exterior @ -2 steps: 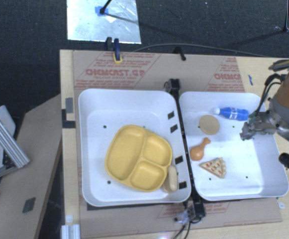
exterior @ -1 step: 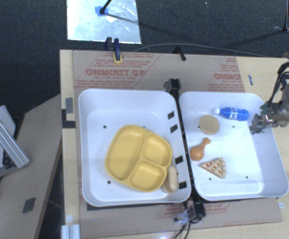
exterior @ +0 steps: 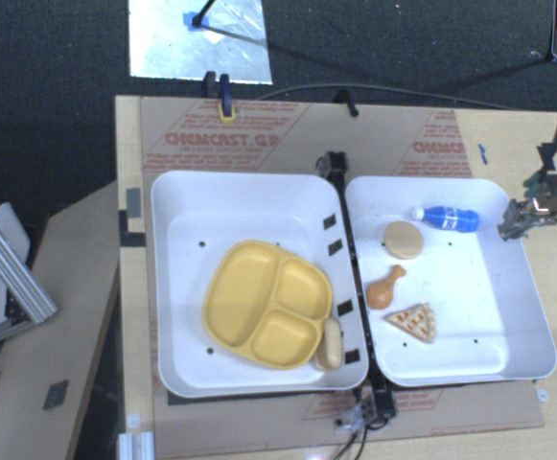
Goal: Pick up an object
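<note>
- Your left bin (exterior: pixel 177 209) holds a yellow divided tray (exterior: pixel 268 303) with a pale bread roll (exterior: pixel 331 343) touching its right edge.
- Your right bin (exterior: pixel 518 286) holds a blue bottle (exterior: pixel 447 218), round biscuit (exterior: pixel 404 240), drumstick (exterior: pixel 385 286) and pizza slice (exterior: pixel 412 321).
- Your gripper (exterior: pixel 520 217) sits over that bin's upper right rim, carrying nothing visible.

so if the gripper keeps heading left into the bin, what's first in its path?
Likely the blue bottle, lying just left of the gripper near the right bin's far corner. Height is unclear from this slant, so it might pass over it.

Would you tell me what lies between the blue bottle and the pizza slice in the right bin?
In the camera view, the round tan bun and the chicken drumstick lie between the blue bottle and the pizza slice.
</note>
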`<state>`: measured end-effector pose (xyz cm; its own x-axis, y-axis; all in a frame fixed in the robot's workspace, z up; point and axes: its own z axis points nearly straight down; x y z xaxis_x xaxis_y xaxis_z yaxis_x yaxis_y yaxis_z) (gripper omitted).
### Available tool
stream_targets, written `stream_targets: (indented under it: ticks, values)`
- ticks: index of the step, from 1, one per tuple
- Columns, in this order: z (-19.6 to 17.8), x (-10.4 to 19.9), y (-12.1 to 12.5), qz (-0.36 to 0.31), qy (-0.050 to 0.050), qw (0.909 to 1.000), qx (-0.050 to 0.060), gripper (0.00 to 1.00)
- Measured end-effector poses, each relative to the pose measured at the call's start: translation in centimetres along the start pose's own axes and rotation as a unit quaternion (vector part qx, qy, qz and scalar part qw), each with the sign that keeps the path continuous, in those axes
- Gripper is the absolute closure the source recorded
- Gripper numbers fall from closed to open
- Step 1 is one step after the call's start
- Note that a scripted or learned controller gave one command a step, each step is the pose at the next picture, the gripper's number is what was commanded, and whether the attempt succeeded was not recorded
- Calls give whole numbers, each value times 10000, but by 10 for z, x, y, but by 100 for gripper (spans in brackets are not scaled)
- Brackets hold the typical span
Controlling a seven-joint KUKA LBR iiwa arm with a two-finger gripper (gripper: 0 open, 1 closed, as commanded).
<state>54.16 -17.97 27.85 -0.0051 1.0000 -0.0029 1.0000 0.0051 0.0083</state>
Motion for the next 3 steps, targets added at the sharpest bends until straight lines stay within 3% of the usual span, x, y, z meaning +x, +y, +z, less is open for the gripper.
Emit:
stream_targets:
  ticks: [3]
  values:
    - [28,164,17,-26,27,10000,36,100]
